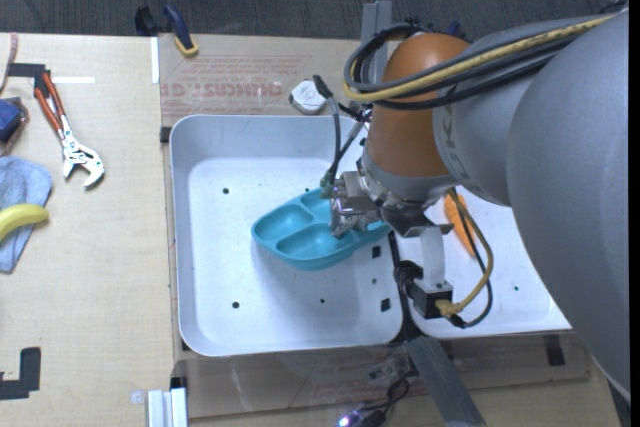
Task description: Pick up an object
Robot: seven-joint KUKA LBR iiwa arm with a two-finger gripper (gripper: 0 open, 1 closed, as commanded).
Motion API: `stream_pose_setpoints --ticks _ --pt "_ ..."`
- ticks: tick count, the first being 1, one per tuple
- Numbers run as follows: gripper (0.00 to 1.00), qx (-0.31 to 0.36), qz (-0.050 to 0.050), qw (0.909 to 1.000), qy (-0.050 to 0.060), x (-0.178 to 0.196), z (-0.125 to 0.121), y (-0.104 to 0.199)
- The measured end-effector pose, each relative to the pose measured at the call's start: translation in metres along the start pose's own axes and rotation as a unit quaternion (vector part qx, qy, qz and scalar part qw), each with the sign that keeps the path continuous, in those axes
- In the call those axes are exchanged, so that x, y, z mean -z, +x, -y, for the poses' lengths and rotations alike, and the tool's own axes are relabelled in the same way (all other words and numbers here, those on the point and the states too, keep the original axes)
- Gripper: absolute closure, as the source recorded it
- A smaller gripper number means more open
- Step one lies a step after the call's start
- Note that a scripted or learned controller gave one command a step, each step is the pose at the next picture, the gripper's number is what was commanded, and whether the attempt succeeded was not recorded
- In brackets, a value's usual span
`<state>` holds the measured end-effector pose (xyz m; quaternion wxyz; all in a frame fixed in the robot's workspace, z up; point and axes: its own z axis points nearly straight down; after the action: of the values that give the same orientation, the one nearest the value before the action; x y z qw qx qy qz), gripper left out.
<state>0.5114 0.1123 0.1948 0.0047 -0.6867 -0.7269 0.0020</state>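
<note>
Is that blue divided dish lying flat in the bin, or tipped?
Cannot tell for sure. The blue dish sits inside the left bin, compartments facing up; the tool covers its right edge.

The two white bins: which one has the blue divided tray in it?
The left bin, on the view's left. The blue divided tray lies near its middle, with the gripper at the tray's right edge. The right bin sits mostly under the arm.

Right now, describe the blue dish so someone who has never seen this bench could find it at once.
Find the left white bin, the one the grey arm reaches over. Near its middle, just under the gripper, lies the blue dish: a shallow turquoise tray split into compartments. It is the one brightly coloured thing on that bin's white floor.
</note>
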Motion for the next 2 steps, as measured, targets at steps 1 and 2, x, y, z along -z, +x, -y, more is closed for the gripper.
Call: stream_pose_setpoints --ticks 1,2 --pt "1.0 0.133 0.005 0.9911 0.001 -0.085 -0.03 0.084" --pt "1.0 0.169 0.004 0.9856 -0.004 0.047 -0.002 0.032"
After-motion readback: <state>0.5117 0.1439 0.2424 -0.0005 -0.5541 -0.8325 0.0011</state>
